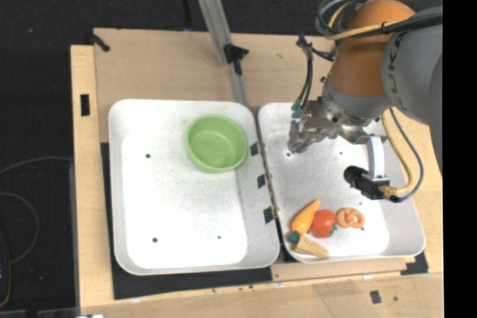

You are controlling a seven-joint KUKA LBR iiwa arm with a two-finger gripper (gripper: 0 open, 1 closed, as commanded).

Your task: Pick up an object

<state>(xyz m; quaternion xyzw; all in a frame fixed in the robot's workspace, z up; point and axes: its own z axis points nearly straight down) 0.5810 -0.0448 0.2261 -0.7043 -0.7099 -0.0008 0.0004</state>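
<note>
The right bin (376, 231) holds a cluster of small toy foods near its front edge: an orange carrot (305, 216), a red tomato (323, 223), an orange pretzel-like piece (350, 218) and a tan cone (309, 247). My gripper (298, 139) hangs over the back left part of that bin, well behind the cluster, pointing down. Nothing shows between its fingertips. The grey arm with its orange band (369, 48) reaches in from the right.
A green bowl (217, 143) sits in the back right of the left bin (149, 234). A slanted metal pole (212, 11) rises behind the bins. A black cable connector (361, 181) hangs over the right bin.
</note>
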